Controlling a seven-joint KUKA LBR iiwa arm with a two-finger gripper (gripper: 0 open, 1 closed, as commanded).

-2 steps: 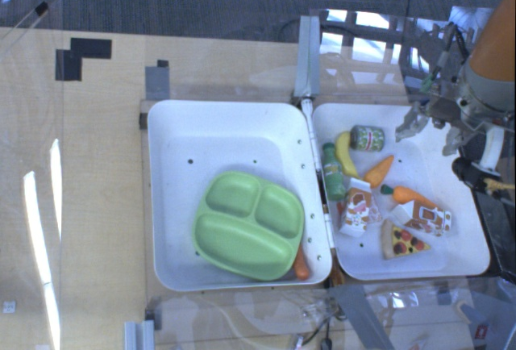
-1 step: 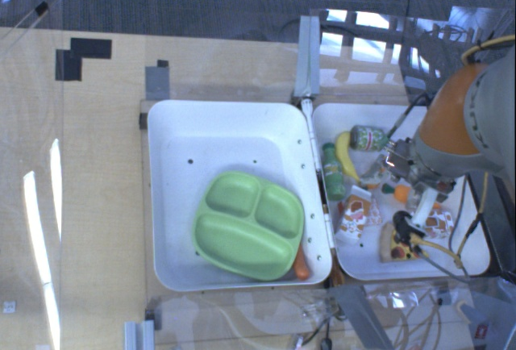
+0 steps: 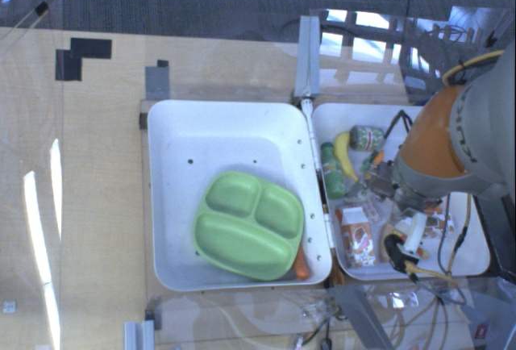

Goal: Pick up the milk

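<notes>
The milk (image 3: 357,237) is a small carton with white and red-brown print, lying flat in the near left part of the right bin (image 3: 476,260). My gripper (image 3: 380,197) hangs low over the middle of that bin, just right of and behind the carton's far end. The grey wrist and the orange band (image 3: 431,143) above it cover the gripper's body. Nothing is visibly held.
A banana (image 3: 345,155), a green bottle (image 3: 330,171) and a green can (image 3: 367,137) lie at the back left of the right bin. The left bin (image 3: 185,139) holds a green divided plate (image 3: 248,225) with an orange carrot (image 3: 301,264) beside it. Cables trail near the front right.
</notes>
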